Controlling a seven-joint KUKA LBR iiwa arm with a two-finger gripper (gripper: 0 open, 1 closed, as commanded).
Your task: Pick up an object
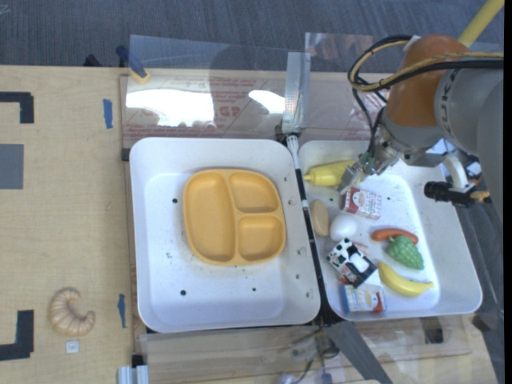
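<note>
Here the gripper [362,169] hangs low at the twelve o'clock end of the right bin [460,250], just beside the yellow mustard bottle [326,174] and above the small red-and-white carton [364,203]; whether its fingers are spread or closed, I cannot tell, and nothing is seen between them. The grey arm [472,110] with its orange band [420,82] comes in from two o'clock, over the bin's far rim.

The right bin is crowded toward its nine o'clock wall: a tan oval piece [320,218] and a white egg [345,227] sit close together, with a black-and-white cow toy [350,261] and a blue-topped carton [362,298] toward six o'clock. A carrot [394,235], green grapes [406,253] and a banana [402,282] lie near the middle. Bare floor shows along the three o'clock side.

The left bin [156,238] holds a yellow divided plate [234,215] at its centre, with open floor all around it. A croissant [70,311] lies on the bench [56,174] at eight o'clock, well apart from both bins.
</note>
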